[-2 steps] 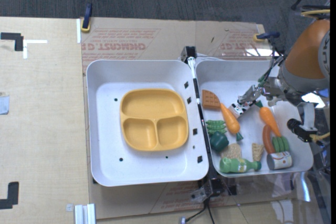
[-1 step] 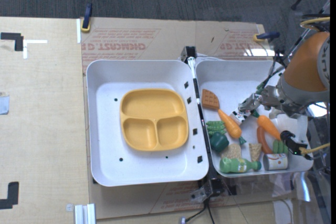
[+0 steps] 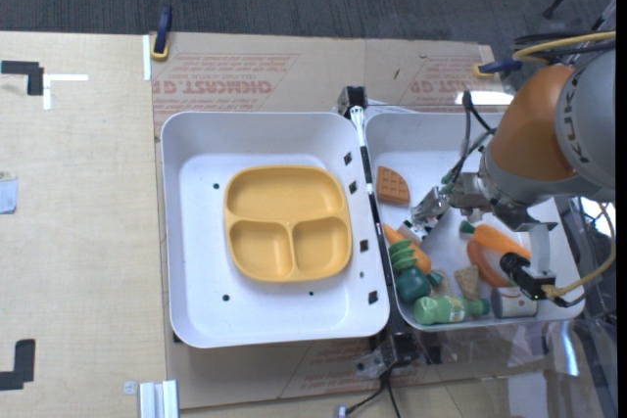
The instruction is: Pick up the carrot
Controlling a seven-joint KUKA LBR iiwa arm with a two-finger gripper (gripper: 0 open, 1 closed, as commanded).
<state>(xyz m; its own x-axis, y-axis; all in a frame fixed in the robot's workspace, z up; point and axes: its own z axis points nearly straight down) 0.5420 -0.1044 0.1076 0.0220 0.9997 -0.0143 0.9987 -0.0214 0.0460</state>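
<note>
The carrot (image 3: 396,235) is a small orange piece with a green leafy top. It lies near the left wall of the right bin (image 3: 431,124), beside other toy food. My gripper (image 3: 425,213) hangs over the middle of that bin. Its tip is just above and to the right of the carrot, very close to it. I see nothing held in it. The grey arm with its orange band (image 3: 534,127) reaches in from the right and covers the bin's right part.
The right bin also holds a waffle piece (image 3: 392,184), a green pepper (image 3: 410,285), a green bottle (image 3: 447,309), two long orange pieces (image 3: 494,243), a cracker (image 3: 468,281) and a grey block (image 3: 515,303). A yellow divided plate (image 3: 288,222) sits in the left bin (image 3: 186,240).
</note>
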